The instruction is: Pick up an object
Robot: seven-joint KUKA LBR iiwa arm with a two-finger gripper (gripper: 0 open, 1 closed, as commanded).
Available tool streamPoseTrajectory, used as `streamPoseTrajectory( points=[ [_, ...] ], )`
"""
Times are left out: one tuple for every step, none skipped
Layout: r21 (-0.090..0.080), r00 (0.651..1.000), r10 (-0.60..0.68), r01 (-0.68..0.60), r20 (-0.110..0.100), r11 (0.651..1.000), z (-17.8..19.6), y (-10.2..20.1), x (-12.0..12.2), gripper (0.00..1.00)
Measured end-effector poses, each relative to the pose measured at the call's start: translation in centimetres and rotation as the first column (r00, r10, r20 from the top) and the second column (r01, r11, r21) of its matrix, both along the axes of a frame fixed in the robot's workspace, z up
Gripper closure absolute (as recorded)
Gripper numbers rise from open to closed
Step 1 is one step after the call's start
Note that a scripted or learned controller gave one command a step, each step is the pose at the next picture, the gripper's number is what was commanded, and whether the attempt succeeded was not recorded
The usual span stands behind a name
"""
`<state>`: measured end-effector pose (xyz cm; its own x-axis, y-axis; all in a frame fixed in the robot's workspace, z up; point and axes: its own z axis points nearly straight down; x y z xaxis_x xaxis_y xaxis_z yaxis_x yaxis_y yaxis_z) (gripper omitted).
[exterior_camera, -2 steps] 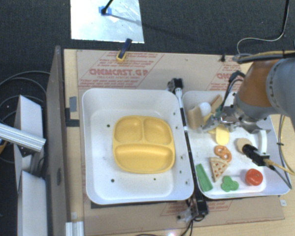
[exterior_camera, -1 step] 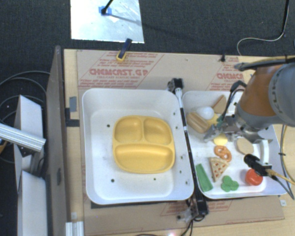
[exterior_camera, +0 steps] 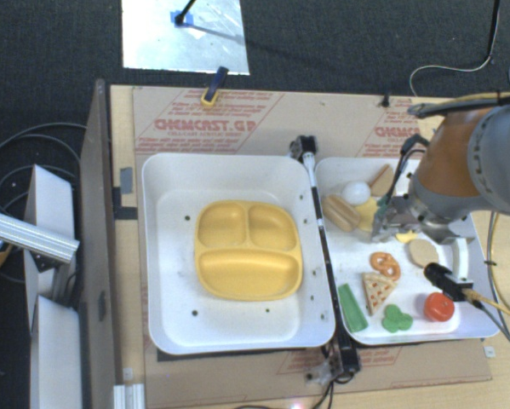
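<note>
Since no item sits between the fingers, target judged the brown toy hot dog (exterior_camera: pixel 341 212) in the right shallow white bin (exterior_camera: pixel 476 335), beside a white ball (exterior_camera: pixel 356 192). Grey two-finger gripper (exterior_camera: pixel 389 226) low nearby; finger spread not discernible. Advisable: centre over it, avoid the pretzel (exterior_camera: pixel 385 264). Yellow divided plate (exterior_camera: pixel 247 250) in left bin.

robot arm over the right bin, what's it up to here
The grey and orange arm reaches in from the right, its end effector lowered into the right bin among toy foods: a hot dog, white ball, pretzel, pizza slice and tomato. Nothing looks lifted yet. The left bin holds a yellow divided plate.
</note>
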<state>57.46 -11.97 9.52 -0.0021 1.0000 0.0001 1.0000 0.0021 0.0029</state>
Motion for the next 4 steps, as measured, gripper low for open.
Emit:
streamPoseTrajectory(
  points=[
    [0.0, 1.0, 0.0, 0.0, 0.0, 1.0, 0.0, 0.0, 0.0, 0.0],
    [0.002, 1.0, -0.003, 0.003, -0.007, 1.0, -1.2, 2.2, -6.9, 0.0],
    [0.0, 1.0, -0.003, 0.003, -0.003, 1.0, 1.0, 1.0, -8.9, 0.0],
    [-0.003, 1.0, 0.003, -0.003, 0.003, 1.0, -1.1, -2.1, -2.6, 0.0]
  ],
)
